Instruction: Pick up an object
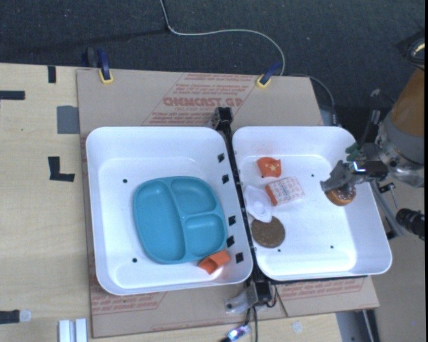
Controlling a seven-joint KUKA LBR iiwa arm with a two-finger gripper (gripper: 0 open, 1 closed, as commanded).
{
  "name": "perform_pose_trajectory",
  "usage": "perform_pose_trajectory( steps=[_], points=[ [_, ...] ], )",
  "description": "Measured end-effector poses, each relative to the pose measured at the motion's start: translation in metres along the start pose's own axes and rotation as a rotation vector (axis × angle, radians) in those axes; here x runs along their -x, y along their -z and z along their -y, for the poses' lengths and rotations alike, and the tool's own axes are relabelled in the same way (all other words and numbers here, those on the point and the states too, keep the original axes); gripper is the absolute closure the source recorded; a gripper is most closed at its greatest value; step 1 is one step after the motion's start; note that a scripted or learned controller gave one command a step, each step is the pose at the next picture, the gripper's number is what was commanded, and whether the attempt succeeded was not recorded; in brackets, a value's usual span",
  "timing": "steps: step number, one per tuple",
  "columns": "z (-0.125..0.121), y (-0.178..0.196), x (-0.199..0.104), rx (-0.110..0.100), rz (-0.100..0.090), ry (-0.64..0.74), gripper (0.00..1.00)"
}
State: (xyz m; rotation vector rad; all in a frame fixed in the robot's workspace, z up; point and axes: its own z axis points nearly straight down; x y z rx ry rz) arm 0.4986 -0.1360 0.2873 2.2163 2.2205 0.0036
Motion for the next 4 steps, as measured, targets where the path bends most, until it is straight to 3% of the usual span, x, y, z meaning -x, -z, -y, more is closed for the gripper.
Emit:
perform_pose_trajectory(
  steps=[4],
  points=[
    [-0.031,-0.054,-0.191,-0.009,-0.001,0.004,1.00]
  ],
)
